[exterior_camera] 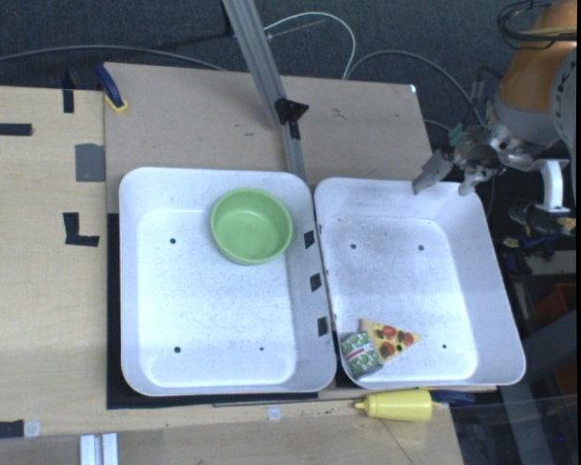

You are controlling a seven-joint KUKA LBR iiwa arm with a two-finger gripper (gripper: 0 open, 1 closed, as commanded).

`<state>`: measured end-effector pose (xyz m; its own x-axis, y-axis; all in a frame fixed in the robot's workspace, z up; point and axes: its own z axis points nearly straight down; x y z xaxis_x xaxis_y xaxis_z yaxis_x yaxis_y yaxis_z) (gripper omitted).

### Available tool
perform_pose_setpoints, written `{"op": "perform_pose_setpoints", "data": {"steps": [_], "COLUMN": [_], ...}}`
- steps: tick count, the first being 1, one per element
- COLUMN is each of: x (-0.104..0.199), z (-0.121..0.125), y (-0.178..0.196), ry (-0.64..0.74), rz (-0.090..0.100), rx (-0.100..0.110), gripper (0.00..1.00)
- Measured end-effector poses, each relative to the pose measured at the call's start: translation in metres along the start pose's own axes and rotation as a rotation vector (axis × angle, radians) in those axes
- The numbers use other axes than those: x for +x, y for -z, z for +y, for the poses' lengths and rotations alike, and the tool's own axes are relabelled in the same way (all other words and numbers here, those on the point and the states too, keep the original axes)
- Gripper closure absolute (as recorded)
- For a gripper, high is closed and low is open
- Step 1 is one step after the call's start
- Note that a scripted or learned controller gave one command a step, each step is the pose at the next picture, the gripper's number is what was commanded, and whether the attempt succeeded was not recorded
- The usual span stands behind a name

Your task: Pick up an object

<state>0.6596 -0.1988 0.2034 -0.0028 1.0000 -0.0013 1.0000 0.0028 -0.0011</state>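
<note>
Camera view: two shallow white bins sit side by side on the table point(203, 114), their inner rims touching. The left bin point(145, 289) holds a green bowl point(252, 225), round, pale lime, upright with its hollow facing up, resting in the far half of the bin toward its right side. The right bin point(465, 289) holds two small flat things in its near left corner: a pizza slice toy point(391, 338), a yellow wedge with red spots that points toward the right, and just beside it, touching or nearly so, a small green packet point(360, 353) with pale markings (too small to read), lying against the bin's sloping left wall.

A yellow bottle point(399, 405) lies on its side on the table just outside the near rim of the right bin, its narrow tip pointing left.

The end effector point(447, 176) hangs over the far right corner of the right bin, at the rim, well apart from the pizza slice toy and the packet. Its two dark fingers are spread apart with bare space between them, and nothing is in them. The grey arm point(533, 76) with its orange band rises behind it at the upper right. A grey metal pole point(261, 66) crosses the table on a slant from the top toward the gap between the bins.
</note>
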Motion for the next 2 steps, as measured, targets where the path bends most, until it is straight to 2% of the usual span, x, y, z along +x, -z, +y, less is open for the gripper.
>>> {"op": "perform_pose_setpoints", "data": {"steps": [1,2], "x": [0.0,0.003], "z": [0.0,-0.008], "y": [0.0,-0.062], "ry": [0.0,-0.001], "rz": [0.0,0.001], "rx": [0.001,0.007], "gripper": [0.0,0.0]}}
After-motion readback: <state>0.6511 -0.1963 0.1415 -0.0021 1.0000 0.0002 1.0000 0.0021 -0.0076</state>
